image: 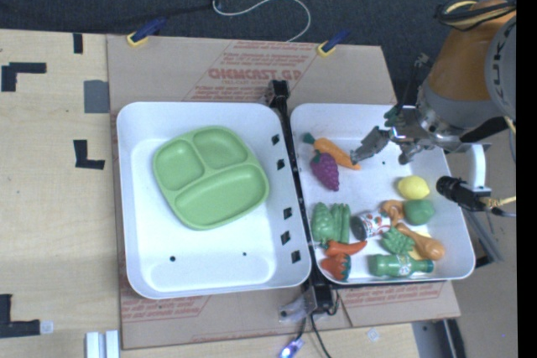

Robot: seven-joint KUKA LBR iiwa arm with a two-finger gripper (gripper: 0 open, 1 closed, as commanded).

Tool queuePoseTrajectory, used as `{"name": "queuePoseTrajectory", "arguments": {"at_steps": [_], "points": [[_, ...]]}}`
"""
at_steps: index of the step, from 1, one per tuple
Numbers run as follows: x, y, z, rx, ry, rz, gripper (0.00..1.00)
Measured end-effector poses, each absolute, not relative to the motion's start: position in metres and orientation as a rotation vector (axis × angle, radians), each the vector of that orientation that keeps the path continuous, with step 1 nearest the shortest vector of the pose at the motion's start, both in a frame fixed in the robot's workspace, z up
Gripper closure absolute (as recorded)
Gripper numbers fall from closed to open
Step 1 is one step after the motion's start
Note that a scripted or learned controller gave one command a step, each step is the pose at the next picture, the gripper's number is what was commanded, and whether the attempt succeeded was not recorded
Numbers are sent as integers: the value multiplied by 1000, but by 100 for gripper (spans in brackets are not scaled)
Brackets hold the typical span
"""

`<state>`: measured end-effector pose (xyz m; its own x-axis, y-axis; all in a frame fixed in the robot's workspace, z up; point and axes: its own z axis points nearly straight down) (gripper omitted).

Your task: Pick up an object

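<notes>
Grey arm with orange band (470, 46) reached in from the right, over the right-hand shallow white bin (373, 120). Pincer (388, 148) hung over that bin's upper part, dark fingers splayed wide, nothing between them. One fingertip (362, 153) sat just beside the orange toy carrot (336, 153), the nearest candidate for picking; contact not discernible. Purple plastic grape bunch (325, 171) lay just below the carrot. Yellow plastic lemon (413, 187) lay right of the carrot, below the pincer. Green leafy toy vegetable (331, 222), green toy bottle (401, 267) and other small toys crowded lower down, well below the carrot. Light green three-compartment plastic plate (210, 176) sat in the left-hand white bin (143, 205), left of the carrot.
</notes>
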<state>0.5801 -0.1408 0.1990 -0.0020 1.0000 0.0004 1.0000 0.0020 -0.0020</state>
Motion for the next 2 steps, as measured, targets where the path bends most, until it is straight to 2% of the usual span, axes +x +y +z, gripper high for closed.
{"name": "queuePoseTrajectory", "arguments": {"at_steps": [1, 2], "points": [[583, -37, 183, -2205, -2230, 0, 0], [583, -43, 193, -2215, -2224, 4, 100]]}}
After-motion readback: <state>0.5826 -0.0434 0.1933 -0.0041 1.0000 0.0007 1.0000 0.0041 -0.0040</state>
